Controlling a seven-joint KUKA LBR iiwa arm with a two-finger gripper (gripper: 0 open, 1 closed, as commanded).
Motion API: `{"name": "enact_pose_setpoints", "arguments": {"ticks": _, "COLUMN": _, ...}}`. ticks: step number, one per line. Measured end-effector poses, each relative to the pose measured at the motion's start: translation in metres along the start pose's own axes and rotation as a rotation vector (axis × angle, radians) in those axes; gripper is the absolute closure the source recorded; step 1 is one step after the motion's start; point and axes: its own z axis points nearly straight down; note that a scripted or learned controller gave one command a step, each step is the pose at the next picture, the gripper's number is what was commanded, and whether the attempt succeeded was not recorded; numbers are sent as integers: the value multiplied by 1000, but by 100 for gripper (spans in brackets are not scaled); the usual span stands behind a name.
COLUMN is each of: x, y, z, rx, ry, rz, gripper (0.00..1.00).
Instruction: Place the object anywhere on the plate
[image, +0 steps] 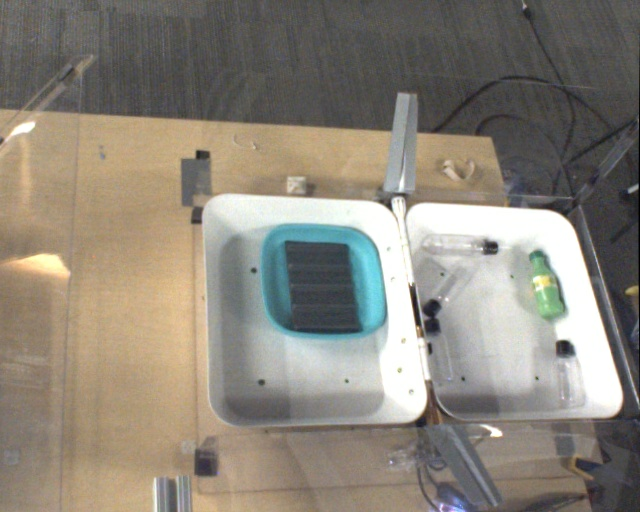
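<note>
Two white bins (230, 400) (600, 400) sit side by side on the counter (110, 330). One teal plate (372, 290) carries one dark ribbed block (322, 288). Right of the plate lie several clear tubes (567, 372), hard to count, and one green bottle (545, 286).

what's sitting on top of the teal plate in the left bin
A dark ribbed block lies on the teal plate, covering most of its middle. Whatever is on the plate beneath the block is hidden.

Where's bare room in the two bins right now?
Left bin: bare strip along the near wall, below the teal plate with its dark ridged insert. Right bin: open middle, between the clear tubes by the divider and the green bottle. Crowded near the divider.
</note>
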Motion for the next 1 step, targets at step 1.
{"name": "enact_pose_setpoints", "arguments": {"ticks": 1, "x": 0, "y": 0, "z": 0, "rx": 0, "ry": 0, "rz": 0, "gripper": 0}}
